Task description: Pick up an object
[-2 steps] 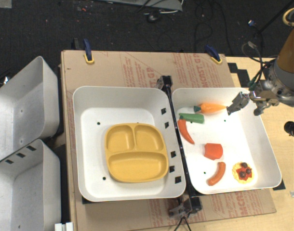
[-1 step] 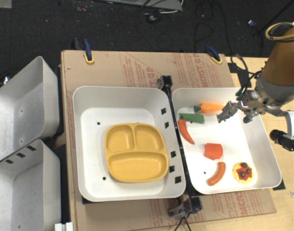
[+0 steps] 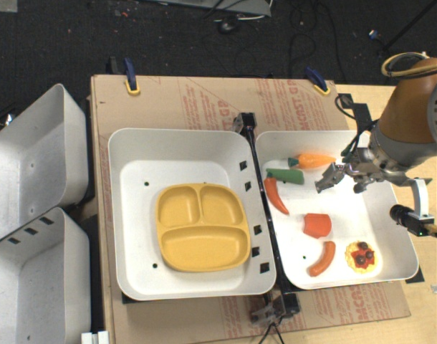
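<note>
gripper over the right bin
gripper open above right bin, near carrot; yellow tray in left bin.

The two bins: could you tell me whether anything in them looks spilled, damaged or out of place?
Nothing stands out. The yellow tray lies flat in the left bin; the toy foods lie apart in the right bin, below the gripper.

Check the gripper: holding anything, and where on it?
Nothing held. The gripper hangs open over the right bin, just right of the carrot and green piece, with nothing between its fingers.
</note>
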Controlling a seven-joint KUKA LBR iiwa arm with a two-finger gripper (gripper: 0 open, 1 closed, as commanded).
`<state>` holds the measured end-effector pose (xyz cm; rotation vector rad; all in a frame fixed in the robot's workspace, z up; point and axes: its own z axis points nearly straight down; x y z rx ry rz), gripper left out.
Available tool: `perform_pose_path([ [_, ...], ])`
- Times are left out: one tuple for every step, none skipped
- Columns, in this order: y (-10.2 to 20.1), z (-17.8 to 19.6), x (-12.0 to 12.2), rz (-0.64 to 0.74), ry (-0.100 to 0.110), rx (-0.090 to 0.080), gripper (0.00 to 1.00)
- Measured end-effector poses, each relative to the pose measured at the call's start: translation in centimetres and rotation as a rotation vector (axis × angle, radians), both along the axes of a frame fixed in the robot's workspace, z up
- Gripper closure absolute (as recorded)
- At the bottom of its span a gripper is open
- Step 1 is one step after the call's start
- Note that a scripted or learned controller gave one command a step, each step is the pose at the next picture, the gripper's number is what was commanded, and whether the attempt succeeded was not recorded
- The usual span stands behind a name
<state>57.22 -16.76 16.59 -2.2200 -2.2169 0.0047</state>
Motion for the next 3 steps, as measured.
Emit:
perform_pose_path([
  [-0.7,-5.6,0.6,0.000,-0.001,0.000,0.00],
  [-0.7,-4.2,0.7,0.000,-0.007,-0.002,1.00],
  [0.2,1.7,1.0,0.005,-0.012,-0.003,1.00],
])
